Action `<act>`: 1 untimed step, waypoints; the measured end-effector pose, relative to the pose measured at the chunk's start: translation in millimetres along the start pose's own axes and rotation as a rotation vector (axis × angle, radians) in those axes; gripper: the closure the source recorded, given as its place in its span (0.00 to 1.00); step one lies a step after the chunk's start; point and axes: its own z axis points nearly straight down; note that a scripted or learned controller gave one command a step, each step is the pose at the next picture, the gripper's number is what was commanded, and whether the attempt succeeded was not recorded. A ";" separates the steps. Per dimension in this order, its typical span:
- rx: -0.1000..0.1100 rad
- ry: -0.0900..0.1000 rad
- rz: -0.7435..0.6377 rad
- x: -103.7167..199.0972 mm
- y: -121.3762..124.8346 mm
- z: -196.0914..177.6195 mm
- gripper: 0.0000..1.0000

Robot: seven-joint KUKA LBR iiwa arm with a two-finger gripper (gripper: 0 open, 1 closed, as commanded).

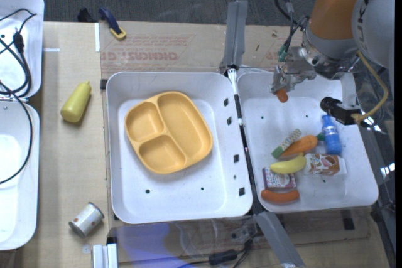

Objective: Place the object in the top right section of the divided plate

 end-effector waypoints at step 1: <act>0.000 0.001 -0.008 60.6 13.6 13.9 1.00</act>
